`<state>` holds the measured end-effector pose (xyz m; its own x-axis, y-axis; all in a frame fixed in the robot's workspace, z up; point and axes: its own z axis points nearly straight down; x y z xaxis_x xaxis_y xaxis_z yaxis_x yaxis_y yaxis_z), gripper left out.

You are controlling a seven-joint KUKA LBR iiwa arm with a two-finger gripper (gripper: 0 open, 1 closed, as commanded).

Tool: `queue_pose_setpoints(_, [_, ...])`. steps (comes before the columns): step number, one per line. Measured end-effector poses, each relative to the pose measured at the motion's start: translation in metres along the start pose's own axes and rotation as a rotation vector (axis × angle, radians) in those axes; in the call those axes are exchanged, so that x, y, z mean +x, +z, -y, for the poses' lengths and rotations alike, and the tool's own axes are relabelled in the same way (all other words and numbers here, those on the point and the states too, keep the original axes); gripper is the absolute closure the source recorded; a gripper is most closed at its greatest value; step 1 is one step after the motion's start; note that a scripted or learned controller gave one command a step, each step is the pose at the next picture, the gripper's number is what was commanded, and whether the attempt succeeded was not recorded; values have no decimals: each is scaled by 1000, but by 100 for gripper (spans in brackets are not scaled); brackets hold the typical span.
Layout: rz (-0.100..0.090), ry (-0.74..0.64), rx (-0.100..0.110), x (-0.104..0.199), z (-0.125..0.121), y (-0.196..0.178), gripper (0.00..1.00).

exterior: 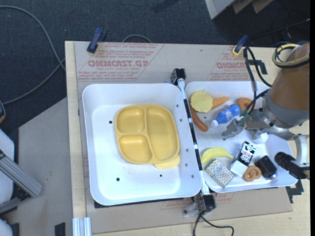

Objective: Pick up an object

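Grey claw [235, 128] beside blue bottle [227, 115]

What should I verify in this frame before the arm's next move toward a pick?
1. Gripper is over the right bin: ok.
2. An object lies close to it: ok, the blue-and-white bottle sits just beside it.
3. Something is held between the fingers: cannot tell.
4. Target stands apart from its neighbours: not ok, the bottle crowds the carrot and the orange sausage.
5. Yellow divided plate lies out of the way in the left bin: ok.
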<state>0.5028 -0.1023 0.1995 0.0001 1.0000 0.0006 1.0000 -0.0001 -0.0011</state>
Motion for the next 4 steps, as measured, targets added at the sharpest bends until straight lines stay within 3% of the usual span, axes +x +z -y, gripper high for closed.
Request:
queue_pose_setpoints(1, [-1,1,2,4,-31,109,0])
queue_pose_setpoints(2, [1,0,-2,-23,-88,115,0])
queue_pose_setpoints(3, [0,0,1,0,-140,92,0])
queue_pose_setpoints(4, [-5,-6,32,-3,-160,110,0])
